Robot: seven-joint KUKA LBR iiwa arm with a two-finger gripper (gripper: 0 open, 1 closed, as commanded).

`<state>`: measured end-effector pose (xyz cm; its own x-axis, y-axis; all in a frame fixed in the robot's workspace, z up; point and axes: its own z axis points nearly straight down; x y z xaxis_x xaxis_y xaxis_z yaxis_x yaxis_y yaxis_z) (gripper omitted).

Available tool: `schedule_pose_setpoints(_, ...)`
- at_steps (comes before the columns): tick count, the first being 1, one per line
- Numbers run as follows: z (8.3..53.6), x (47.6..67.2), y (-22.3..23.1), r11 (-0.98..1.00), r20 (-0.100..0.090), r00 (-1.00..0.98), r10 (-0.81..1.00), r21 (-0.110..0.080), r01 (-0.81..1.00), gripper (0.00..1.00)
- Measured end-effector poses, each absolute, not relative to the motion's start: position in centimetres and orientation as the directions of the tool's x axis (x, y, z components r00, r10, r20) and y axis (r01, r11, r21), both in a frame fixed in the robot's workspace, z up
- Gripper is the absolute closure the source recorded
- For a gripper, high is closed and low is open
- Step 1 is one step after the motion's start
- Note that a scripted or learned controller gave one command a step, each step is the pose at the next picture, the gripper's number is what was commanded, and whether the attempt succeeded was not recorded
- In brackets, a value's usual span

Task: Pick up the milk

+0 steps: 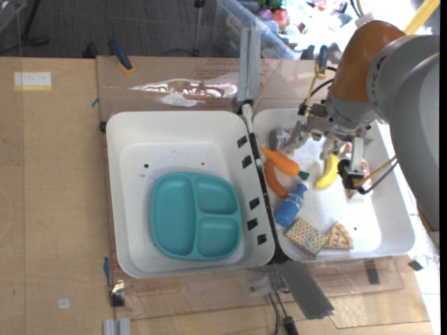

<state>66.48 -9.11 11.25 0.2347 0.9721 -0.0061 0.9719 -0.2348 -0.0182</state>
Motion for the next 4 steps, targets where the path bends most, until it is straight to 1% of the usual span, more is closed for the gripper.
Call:
schedule_pose_setpoints(1,9.1,61.1,-9.5,-0.174,0.002,0.174,0.985,0.011,0.985,0.00)
schedule_pose_setpoints(2,13.9,49.2,-16.5,-0.068,0.001,0.068,0.998,-0.001,0.998,0.00)
schedule_pose_setpoints(3,8.9,48.3,-10.0,-0.102,-0.001,0.102,0.995,0.012,0.995,0.00)
schedule_pose_setpoints(4,10.0,48.3,-10.4,-0.111,-0.003,0.111,0.994,0.018,0.994,1.00)
